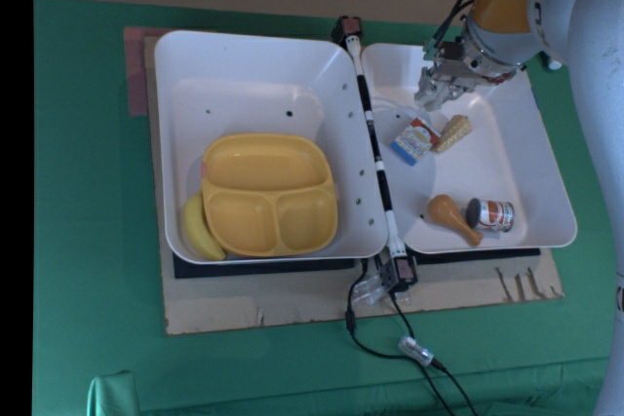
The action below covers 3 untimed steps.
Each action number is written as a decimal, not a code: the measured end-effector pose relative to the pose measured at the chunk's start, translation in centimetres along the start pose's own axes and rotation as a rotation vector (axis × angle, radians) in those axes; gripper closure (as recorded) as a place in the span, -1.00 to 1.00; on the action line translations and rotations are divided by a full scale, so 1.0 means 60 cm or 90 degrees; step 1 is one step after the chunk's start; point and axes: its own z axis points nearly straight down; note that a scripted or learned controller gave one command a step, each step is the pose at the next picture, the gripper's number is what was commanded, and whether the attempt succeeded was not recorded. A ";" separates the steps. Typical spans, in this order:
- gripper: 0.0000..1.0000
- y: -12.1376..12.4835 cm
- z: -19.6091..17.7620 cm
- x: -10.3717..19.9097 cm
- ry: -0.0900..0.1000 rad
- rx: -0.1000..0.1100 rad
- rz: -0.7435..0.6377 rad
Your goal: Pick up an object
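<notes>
The pick had not been made at this moment. The claw point(436, 94) hung over the far part of the right bin point(546, 180), above the bin floor and just beyond the two nearest items, and nothing lay between its fingers as far as the slanted view allowed; whether those fingers were spread or closed I could not tell, since they appeared as a small pale cluster under the wrist.

Every candidate was lying on the floor of the right bin. A small blue, white and red carton point(413, 140) lay just below the claw, touching or nearly touching a pale yellow wedge point(453, 132) beside it. Nearer the front edge sat an orange-brown pear-shaped piece point(450, 216) and, just beside it, a small tin point(490, 214) on its side with a red and white label. None of them looked lifted or tilted off the floor.

The left bin point(195, 73) held a yellow divided tray point(270, 195) with a banana point(198, 229) tucked against its near-left corner, well apart from the arm.

So the approach seemed largely done: the claw was placed close to the carton and the wedge, which I judged the likeliest targets. What remained was the descent, the closing on one item, and the lift clear of the bin. The two items lying so close together could have made a clean single grasp awkward
</notes>
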 end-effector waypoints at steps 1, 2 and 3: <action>-1.00 0.000 0.000 0.000 0.000 0.000 0.000; -1.00 -0.118 0.025 0.005 0.004 0.007 -0.004; 1.00 -0.112 -0.001 -0.001 0.001 -0.002 0.001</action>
